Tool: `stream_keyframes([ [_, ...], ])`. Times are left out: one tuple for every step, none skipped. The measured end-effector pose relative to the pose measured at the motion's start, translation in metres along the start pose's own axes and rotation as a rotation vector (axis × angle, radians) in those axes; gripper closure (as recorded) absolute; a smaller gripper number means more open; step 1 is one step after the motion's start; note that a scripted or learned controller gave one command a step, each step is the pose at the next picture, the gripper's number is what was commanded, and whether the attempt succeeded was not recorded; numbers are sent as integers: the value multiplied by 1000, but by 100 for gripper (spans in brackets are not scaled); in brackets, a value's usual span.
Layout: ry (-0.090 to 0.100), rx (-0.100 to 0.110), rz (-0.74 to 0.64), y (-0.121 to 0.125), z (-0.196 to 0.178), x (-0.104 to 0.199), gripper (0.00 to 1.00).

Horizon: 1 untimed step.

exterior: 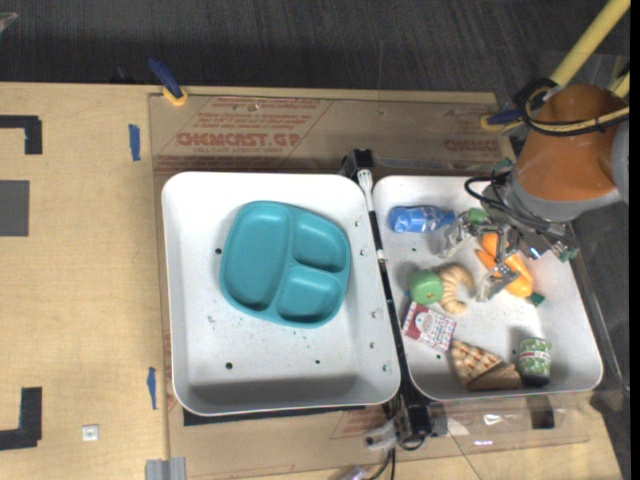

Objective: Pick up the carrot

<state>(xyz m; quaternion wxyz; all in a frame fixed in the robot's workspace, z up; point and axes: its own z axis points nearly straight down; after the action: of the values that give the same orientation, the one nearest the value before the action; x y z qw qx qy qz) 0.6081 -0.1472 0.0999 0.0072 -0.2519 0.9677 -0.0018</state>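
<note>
Two shallow white bins side by side on the counter (80, 298). In the left bin (200, 368), one teal divided plate (285, 263), tilted a little, three compartments facing up. In the right bin (580, 338), a crowd of toy food: blue wrapped packet (418, 218) near the far wall, green apple (427, 288) touching a tan pastry (458, 286), pink-and-white packet (428, 326) just below those, waffle-patterned wedge (478, 361) toward the near wall, small green can (534, 358) at the near right corner. Carrot (505, 266) lying in the right bin's upper right part, orange with green top toward the far side, directly under the tool (508, 250). Tool down among metal linkage right over the carrot; cannot tell whether fingers apart, together, or clamped on it. Arm (568, 158) entering from the right, orange band above the wrist, black cable looped over it.

Pastry and apple close to the carrot's left; blue packet near its far-left side.

Pale wooden counter with a brown cardboard sheet (250, 128) printed in red under the bins, blue tape bits (134, 140), black corner marks (28, 133) at the left. Yellow-and-blue clamp (168, 80) at the far edge. Dark carpet (300, 18) beyond; yellow pole (595, 28) at upper right.
</note>
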Motion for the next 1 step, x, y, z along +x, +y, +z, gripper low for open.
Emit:
stream_keyframes([
  [-6, -1, 2, 1, -9, -2, 100],
])
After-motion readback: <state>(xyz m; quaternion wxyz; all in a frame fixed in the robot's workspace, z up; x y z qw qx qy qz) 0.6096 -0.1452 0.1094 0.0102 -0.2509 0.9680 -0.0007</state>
